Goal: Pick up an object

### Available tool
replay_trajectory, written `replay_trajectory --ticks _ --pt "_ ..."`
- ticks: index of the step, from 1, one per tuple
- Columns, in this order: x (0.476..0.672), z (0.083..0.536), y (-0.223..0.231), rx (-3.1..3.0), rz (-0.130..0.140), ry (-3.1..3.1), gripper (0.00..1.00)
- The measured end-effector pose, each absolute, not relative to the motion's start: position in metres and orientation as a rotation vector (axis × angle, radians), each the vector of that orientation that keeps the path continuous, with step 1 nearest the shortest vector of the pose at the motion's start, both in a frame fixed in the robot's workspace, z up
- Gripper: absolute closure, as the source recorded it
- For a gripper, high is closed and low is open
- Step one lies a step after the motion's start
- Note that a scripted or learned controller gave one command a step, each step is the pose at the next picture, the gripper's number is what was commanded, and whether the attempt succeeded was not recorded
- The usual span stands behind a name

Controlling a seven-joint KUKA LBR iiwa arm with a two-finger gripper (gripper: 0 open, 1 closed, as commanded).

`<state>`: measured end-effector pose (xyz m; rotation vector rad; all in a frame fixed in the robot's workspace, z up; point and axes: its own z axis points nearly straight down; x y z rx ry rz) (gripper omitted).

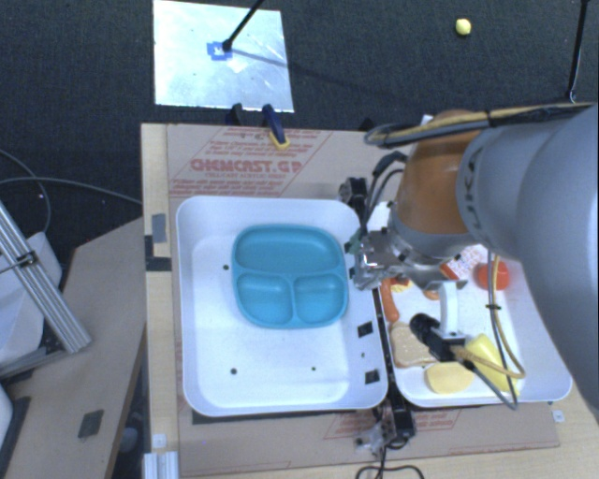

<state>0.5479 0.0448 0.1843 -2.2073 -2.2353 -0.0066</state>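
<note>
The grey arm point(524, 196), with its orange band point(432, 192), reaches in from the right and covers much of the right bin point(554, 379). Under both bins lies a cardboard sheet point(243, 159) printed in red letters. The left bin point(271, 384) holds 1 thing: a blue plate point(288, 276) with 3 compartments, lying flat in the bin's upper half.

On the dark floor beyond the bench lies a silvery sheet point(223, 56).

The gripper point(368, 265) is low over the wall where the 2 bins meet, just beside the plate's right edge. Whether it is open or closed cannot be told, and nothing can be seen held in it.

The loose things to pick are all in the right bin. A slice of toast point(405, 346) lies near the bin's left wall. A pale yellow disc point(449, 378) lies just below and right of it. A yellow wedge point(489, 354) sits beside the disc. An orange-red ball point(494, 274) shows at the edge of the arm, and a small orange stick point(389, 301) lies close under the gripper.

A blue clamp point(274, 123) grips the cardboard's far edge, and a small yellow ball point(462, 26) lies on the floor.
</note>
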Motion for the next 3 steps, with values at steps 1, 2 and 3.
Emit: replay_trajectory --ticks 1,2,3 --pt "0.550 0.380 0.086 -2.217 -0.027 -2.240 1.00" --pt "0.571 0.332 0.178 -2.206 -0.003 -2.234 1.00" --pt "0.576 0.273 0.238 -2.209 0.002 -2.230 1.00"
